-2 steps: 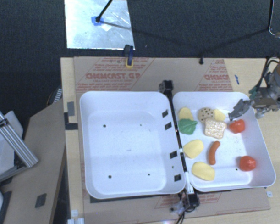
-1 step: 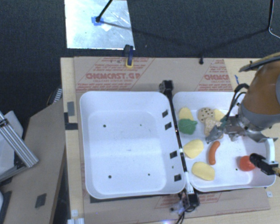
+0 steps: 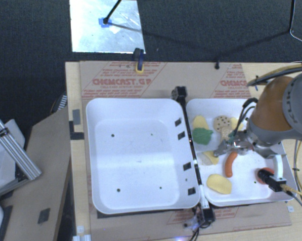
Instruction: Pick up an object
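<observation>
Now the arm (image 3: 276, 108) is leaning in from the right over the right bin (image 3: 242, 196), and the gripper (image 3: 230, 147) hangs low in the middle of that bin, right at the top end of the orange sausage-shaped piece (image 3: 230, 164). How wide the claw stands cannot be told from this angle, and nothing can be seen clamped in it. The likeliest pick looks to be that orange piece, lying near the bin's centre, slightly toward the front edge. To do this well, the arm would want to come straight down over the piece's middle rather than its tip, closing across its narrow width. There's crowding to mind: a green piece (image 3: 202, 135) sits by the left wall, a yellow lump (image 3: 218, 184) near the front edge, a speckled cookie (image 3: 221, 123) toward the back. The left bin (image 3: 138, 192) lies alongside.
</observation>
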Controlling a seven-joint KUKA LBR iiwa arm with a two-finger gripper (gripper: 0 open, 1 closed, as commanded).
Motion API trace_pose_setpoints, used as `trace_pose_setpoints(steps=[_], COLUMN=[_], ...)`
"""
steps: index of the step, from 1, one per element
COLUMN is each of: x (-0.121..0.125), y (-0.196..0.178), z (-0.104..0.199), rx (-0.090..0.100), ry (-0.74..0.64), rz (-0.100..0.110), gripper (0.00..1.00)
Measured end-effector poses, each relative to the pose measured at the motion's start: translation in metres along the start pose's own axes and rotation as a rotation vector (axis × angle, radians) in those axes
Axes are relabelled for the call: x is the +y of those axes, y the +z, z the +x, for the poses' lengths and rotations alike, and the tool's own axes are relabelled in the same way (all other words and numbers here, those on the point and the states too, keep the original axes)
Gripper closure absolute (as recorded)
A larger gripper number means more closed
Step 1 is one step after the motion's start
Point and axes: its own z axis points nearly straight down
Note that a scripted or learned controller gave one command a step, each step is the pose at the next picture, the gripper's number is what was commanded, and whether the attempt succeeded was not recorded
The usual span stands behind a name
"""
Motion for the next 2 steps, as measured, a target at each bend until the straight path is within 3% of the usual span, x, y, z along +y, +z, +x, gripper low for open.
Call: trace_pose_setpoints(steps=[1, 2], x=[0.066, 0.122], y=[-0.004, -0.007], z=[0.04, 0.054], rx=[-0.001, 0.0], ry=[-0.007, -0.005], rz=[-0.006, 0.0], gripper=[0.0, 0.0])
